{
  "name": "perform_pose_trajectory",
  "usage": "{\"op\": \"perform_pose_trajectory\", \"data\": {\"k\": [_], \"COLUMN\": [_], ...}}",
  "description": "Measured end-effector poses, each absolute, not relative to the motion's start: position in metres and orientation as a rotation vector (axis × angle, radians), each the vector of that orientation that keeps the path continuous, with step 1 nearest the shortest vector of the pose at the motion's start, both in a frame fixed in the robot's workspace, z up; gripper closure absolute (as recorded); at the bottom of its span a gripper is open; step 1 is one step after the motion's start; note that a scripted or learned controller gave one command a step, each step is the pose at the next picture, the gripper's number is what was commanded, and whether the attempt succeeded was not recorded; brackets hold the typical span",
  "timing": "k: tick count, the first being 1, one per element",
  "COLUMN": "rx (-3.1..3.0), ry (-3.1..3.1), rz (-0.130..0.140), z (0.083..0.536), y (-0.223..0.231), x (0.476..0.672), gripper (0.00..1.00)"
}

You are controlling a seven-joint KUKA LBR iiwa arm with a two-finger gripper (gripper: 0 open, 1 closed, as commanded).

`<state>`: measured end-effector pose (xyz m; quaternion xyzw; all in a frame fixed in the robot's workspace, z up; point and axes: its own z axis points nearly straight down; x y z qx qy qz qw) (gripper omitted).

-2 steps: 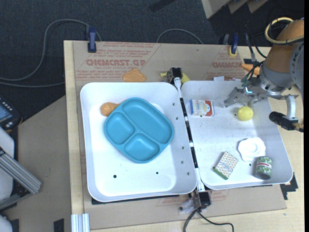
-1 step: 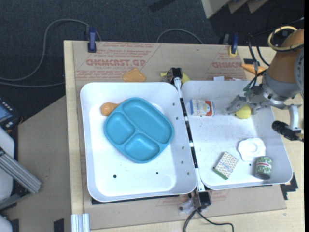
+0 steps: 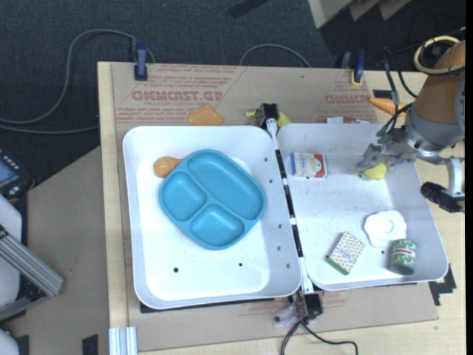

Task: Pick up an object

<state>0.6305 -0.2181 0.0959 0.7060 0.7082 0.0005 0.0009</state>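
Behind both bins, bench board (image 3: 177, 91) lettering reads "CHEMCAST GP" in red

A small yellow object (image 3: 376, 171) sat near the far edge of the right bin (image 3: 332, 213), right at the gripper's (image 3: 372, 163) fingertips. It looked rounded and bright, partly covered by the fingers; whether it was actually pinched between them could not be made out.

Right bin (image 3: 325, 220) middle open; blue tray (image 3: 212, 197) crowds left bin (image 3: 148, 257).
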Motion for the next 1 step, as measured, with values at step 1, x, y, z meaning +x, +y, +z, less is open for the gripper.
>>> {"op": "perform_pose_trajectory", "data": {"k": [1], "rx": [2.214], "ry": [2.233], "rz": [0.002], "z": [0.0851], "y": [-0.1194], "x": [0.6222], "gripper": [1.0]}}
